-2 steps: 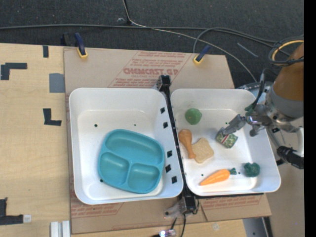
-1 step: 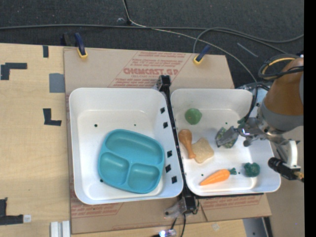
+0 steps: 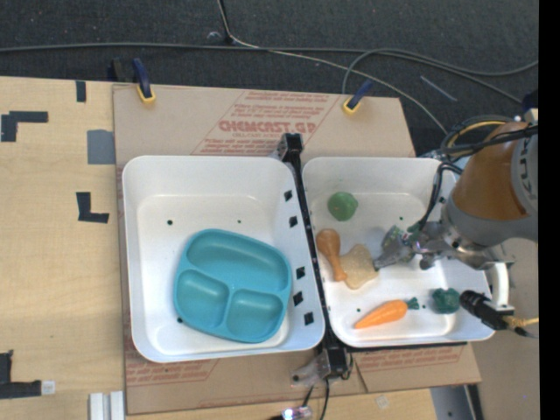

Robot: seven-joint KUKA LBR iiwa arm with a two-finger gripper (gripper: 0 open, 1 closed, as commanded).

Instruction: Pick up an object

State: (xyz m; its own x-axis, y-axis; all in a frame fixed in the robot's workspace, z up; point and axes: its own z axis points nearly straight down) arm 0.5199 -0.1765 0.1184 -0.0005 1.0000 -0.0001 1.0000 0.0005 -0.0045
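Cardboard (image 3: pixel 262 121) underlies both bins on wooden bench (image 3: pixel 52 234); end effector (image 3: pixel 389 254) grip state unclear.

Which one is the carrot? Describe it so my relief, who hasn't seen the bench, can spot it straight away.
Look in the right bin, the one the arm reaches into, not the left bin with the teal tray. The carrot lies near that bin's front wall, below the gripper. It is the only orange, tapered piece; the green ball and tan drumstick sit further back.
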